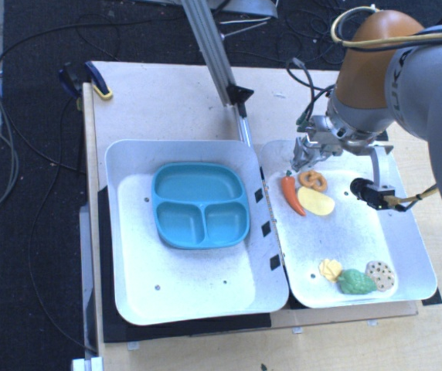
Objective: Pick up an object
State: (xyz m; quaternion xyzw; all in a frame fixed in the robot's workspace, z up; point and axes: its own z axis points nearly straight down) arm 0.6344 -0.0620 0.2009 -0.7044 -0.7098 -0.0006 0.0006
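Several toy foods lie just under the pincer [307, 158], upper right of centre; I cannot tell its state. The pretzel [312, 180] is nearest, touching the carrot [290, 195] and yellow slice [317, 202]; descend squarely on one, avoiding the neighbours.

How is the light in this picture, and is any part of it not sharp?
Camera view: even, soft light, weak shadows; the white bins look bright but not glaring; the blue divided tray and carrot are sharp; the gripper is slightly blurred.
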